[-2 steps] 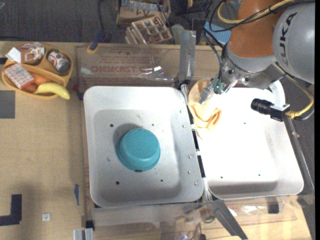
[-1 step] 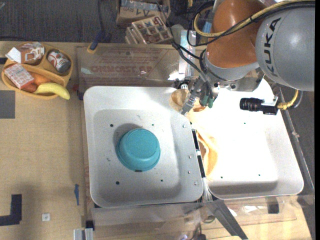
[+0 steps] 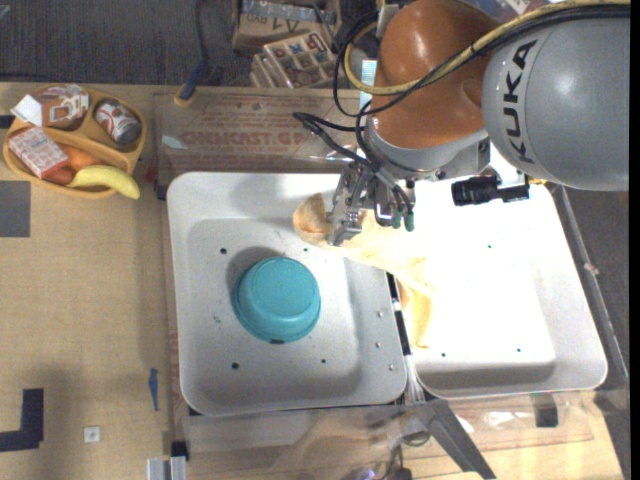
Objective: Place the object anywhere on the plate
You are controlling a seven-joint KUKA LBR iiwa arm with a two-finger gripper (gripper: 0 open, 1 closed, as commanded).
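Single KUKA arm [image 3: 560, 88] comes in from the right, grey body with the letters "KUKA" readable in black on the big grey joint at upper right. Orange band [image 3: 430, 68] sits just left of that joint, yellow and black cables looping over it.

Gripper [image 3: 362, 213] hangs over the far edge of the bench's two bins, about at the seam between them. Jaws: cannot tell whether spread or pressed together, fingers are a blur of dark metal.

A tan, flattish object [image 3: 312, 218] lies at the far rim of the left bin [image 3: 200, 268], touching or just beside the gripper tips on their left; can't tell if it is pinched. A pale yellow floppy piece [image 3: 410, 278] drapes from below the gripper across the seam into the near-left part of the right bin [image 3: 520, 298]; blurred, identity unclear.

Teal plate [image 3: 278, 298], looks like an upturned round dish, sits mid left bin, well apart from the gripper, nothing on it.

Far of the left bin a brown board [image 3: 250, 133] carries faint printed lettering, not legible. Far left on the bench, an orange tray [image 3: 70, 153] holds a banana, small printed packets and a can; labels too small to read. Boxes with printed text at the far centre, unreadable.
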